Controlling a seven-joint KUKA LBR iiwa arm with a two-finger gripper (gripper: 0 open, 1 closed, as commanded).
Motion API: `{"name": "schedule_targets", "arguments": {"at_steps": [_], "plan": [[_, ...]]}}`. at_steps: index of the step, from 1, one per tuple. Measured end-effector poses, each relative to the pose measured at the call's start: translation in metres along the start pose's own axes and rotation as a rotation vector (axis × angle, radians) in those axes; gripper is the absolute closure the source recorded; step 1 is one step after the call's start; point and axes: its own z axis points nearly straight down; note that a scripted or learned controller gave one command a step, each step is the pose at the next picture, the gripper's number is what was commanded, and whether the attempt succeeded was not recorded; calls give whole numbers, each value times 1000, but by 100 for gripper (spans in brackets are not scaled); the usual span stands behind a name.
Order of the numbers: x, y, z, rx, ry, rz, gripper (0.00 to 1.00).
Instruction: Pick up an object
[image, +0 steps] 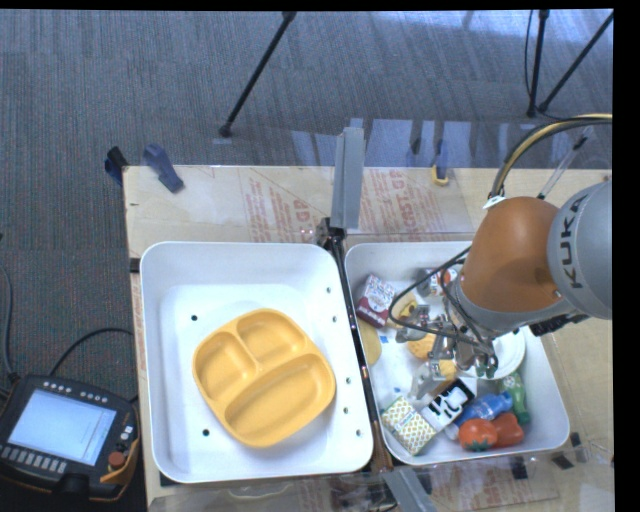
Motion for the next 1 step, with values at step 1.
{"name": "schedule_targets", "arguments": {"at_steps": [1], "plan": [[4, 14, 9, 1, 0, 185, 0]]}}
